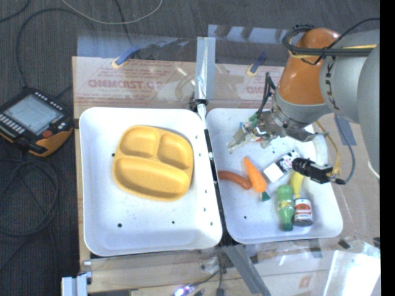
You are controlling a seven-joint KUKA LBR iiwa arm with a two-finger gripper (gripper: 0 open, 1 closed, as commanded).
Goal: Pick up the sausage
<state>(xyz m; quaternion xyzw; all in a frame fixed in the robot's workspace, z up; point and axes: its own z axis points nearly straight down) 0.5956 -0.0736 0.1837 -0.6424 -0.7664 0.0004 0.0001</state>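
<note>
In the right bin (244,227), nearest the camera, a green bottle (284,206) and a small red-labelled jar (303,212) sit side by side near the front wall. Just behind them a yellow piece (298,181) lies by a white card (281,165). The sausage (234,179) lies on the bin floor near the left wall, its right end touching the carrot (254,174), which slants across the middle of the bin. Farther back, the gripper (239,140) hangs above the rear of this bin, apart from the sausage, its thin fingers pointing left; they look slightly parted with nothing between them. The left bin (99,227) holds a yellow tray (153,162) with three compartments. Left of the bench, a pendant (34,121) rests on the dark floor.
</note>
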